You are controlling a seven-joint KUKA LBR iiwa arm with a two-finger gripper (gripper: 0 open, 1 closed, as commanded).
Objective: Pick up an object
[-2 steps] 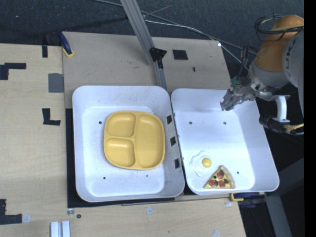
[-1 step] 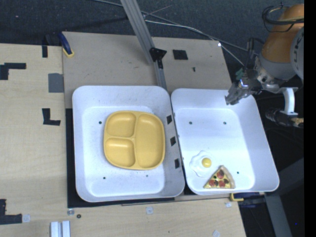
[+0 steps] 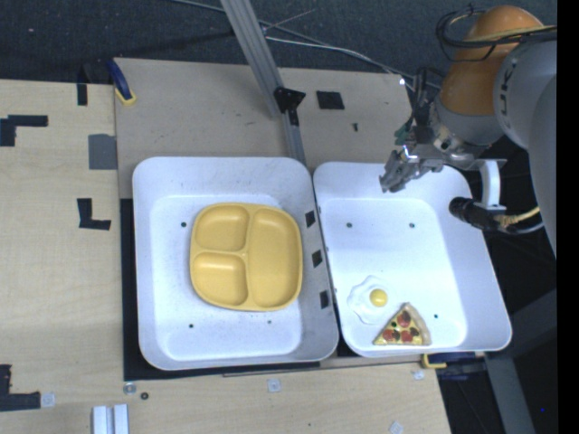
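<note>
gripper (image 3: pixel 394 179) tip small and blurred over right bin (image 3: pixel 470 269), pizza slice (image 3: pixel 403 326)

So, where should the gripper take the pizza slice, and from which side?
The pizza slice lies flat in the right bin, tip pointing up-image, beside the fried egg. Probably best to come straight down and pinch across its two slanted sides near the middle, where it is narrow. The gripper is at the bin's far edge.
</note>
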